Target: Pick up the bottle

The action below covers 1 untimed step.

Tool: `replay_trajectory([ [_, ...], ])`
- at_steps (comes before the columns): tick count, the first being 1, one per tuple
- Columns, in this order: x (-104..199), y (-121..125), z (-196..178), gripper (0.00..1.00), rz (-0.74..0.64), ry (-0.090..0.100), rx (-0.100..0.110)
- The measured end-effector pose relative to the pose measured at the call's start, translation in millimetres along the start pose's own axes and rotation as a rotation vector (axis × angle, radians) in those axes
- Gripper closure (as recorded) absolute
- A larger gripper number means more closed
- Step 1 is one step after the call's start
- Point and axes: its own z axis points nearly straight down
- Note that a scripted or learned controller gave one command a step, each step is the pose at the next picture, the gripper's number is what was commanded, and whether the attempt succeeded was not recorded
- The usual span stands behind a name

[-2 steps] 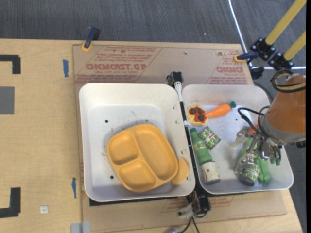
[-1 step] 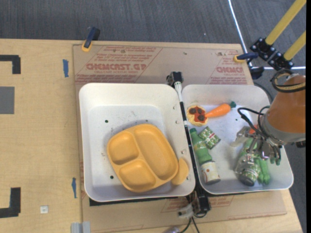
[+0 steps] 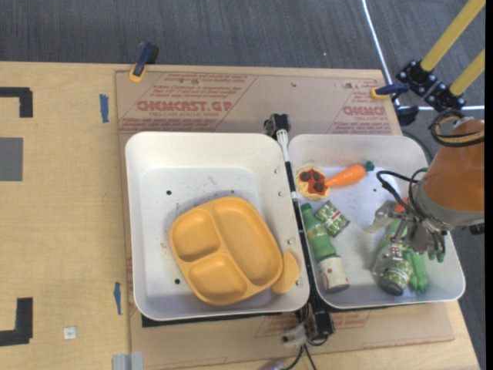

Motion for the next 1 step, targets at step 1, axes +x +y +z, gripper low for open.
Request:
replay_trajectory([
  [1,0.0,0.0,0.0,0.00,0.000,0.000,0.000],
])
